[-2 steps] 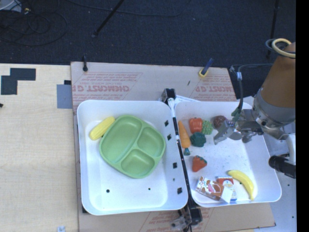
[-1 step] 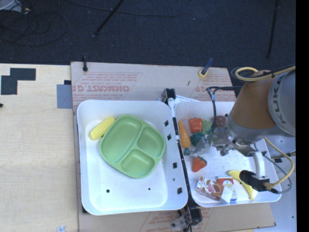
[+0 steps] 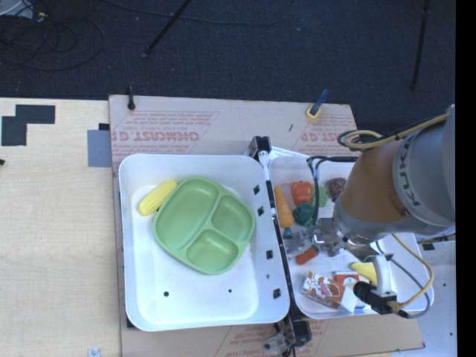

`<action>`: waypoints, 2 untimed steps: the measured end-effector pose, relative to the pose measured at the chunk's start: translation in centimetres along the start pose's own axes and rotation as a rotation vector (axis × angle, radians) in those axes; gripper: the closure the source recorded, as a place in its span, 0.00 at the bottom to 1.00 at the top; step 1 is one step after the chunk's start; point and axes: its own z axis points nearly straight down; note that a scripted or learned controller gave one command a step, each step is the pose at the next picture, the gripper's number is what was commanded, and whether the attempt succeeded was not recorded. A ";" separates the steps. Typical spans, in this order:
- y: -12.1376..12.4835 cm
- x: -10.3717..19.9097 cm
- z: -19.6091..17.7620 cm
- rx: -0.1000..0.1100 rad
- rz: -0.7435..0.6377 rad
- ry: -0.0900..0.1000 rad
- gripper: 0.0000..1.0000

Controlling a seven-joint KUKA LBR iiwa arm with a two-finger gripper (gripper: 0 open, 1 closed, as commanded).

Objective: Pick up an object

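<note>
Closest up, a printed carton (image 3: 327, 288) lies in the right bin (image 3: 416, 277). Gripper (image 3: 316, 238) sits low over an orange-red piece (image 3: 306, 256); can't tell about its grip. Left bin (image 3: 149, 288) has 1 green plate (image 3: 204, 224) and corn (image 3: 156, 197).

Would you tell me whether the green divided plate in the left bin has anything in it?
Empty: the green plate shows three bare compartments; the yellow corn lies beside it.
</note>
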 end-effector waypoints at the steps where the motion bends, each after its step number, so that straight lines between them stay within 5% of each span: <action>1: 6.8 -2.1 -0.1 -0.003 -0.001 -0.001 0.00; 2: 12.2 -1.1 0.4 -0.003 -0.001 -0.002 0.00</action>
